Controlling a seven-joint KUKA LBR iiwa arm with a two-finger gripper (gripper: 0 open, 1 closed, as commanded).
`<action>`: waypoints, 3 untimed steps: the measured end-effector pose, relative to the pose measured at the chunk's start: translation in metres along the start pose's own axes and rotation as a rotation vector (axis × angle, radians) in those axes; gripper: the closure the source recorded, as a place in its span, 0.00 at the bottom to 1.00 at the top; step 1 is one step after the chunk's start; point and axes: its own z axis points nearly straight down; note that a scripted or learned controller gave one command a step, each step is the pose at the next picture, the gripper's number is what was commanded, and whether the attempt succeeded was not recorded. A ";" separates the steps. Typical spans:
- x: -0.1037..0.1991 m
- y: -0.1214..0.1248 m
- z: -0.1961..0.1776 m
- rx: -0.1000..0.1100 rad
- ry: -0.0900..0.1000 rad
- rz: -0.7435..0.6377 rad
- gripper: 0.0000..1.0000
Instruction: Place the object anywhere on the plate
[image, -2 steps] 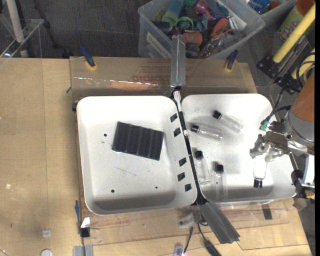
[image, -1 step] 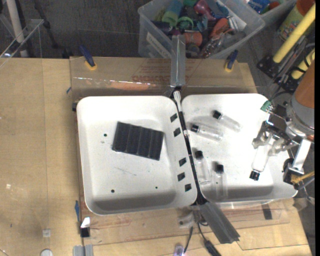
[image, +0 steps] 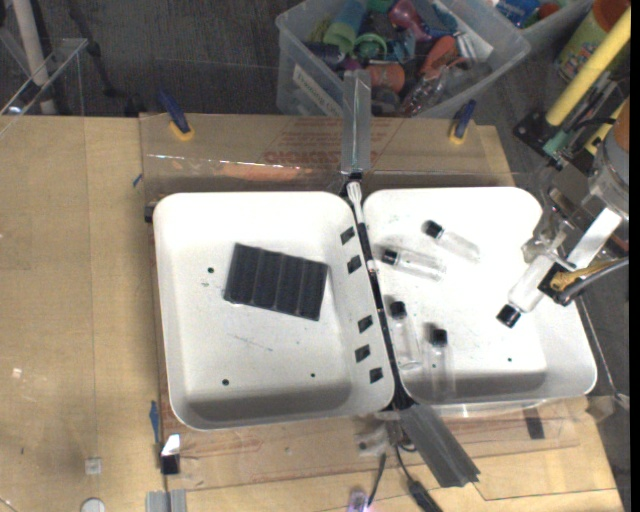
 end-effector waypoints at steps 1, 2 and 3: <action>0.031 -0.047 0.076 0.004 -0.002 0.465 1.00; 0.072 -0.110 0.088 0.001 0.001 0.409 1.00; 0.134 -0.199 0.124 0.000 0.001 0.310 1.00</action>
